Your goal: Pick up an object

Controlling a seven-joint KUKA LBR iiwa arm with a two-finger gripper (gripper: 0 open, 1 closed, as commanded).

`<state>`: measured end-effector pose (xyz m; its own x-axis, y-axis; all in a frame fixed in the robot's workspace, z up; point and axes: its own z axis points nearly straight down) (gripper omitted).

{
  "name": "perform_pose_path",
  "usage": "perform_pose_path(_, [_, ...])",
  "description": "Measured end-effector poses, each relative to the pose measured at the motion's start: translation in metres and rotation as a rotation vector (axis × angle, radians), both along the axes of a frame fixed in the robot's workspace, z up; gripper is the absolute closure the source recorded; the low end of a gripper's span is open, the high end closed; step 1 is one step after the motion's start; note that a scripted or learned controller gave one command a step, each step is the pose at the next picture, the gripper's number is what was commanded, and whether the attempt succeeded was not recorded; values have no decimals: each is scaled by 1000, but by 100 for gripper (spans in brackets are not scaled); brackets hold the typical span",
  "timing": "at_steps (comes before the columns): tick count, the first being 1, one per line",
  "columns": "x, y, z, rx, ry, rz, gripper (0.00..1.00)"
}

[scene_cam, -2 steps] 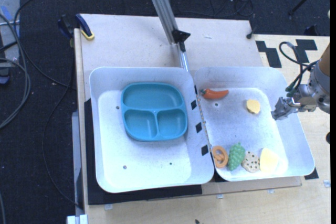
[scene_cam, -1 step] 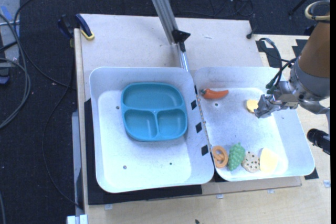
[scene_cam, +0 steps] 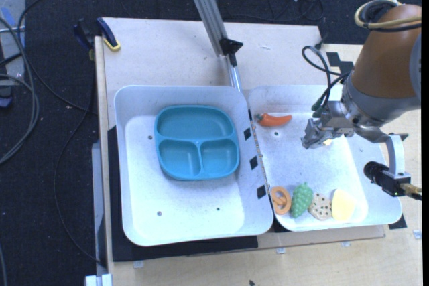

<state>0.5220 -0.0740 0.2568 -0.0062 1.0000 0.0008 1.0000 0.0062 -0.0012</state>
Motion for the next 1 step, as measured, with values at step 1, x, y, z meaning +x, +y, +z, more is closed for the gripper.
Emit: perform_pose_path(1, [-3, 50, -13, 0, 0, 0, 100])
